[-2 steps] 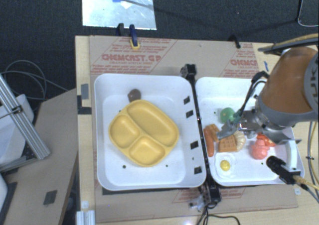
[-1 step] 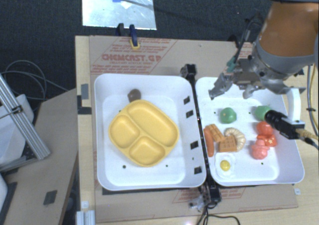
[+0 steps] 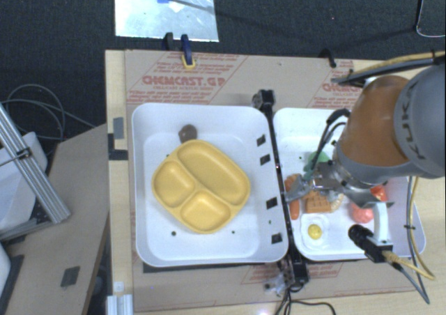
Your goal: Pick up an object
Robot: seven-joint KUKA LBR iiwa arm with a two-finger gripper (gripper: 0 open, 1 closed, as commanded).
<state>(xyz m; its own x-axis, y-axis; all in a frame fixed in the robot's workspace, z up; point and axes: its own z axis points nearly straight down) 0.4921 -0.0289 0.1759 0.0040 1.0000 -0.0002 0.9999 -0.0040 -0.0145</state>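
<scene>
My gripper [image 3: 305,185] hangs low over the left part of the right bin [image 3: 296,129], with the arm's grey and orange wrist above it. Right beside and below it lie an orange waffle-like piece [image 3: 318,203] and a small orange-red stick [image 3: 294,208]. A fried-egg toy [image 3: 315,231] rests near the bin's front edge. A green piece [image 3: 314,160] peeks out just behind the gripper, and a red piece [image 3: 362,214] sits under the wrist. The arm hides much of this bin.
The left bin [image 3: 150,237] carries a yellow divided plate [image 3: 201,185] at its middle and a small grey-brown lump [image 3: 187,132] near its back wall. A black-clipped divider [image 3: 273,167] separates the two bins.
</scene>
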